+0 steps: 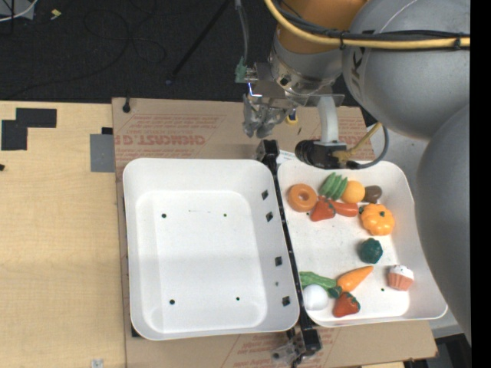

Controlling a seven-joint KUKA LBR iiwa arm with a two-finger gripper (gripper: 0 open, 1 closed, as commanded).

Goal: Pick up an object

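The gripper (265,123) hangs above the far edge of the table, just beyond the divide between the two bins, and whether its jaws stand wide or narrow I cannot tell (they blur into the hardware behind). Nothing is between them. The toys lie in the right bin (410,182), toward the camera and to the right of the jaws; nearest is the orange doughnut (302,198), a round thing with no long axis to match.
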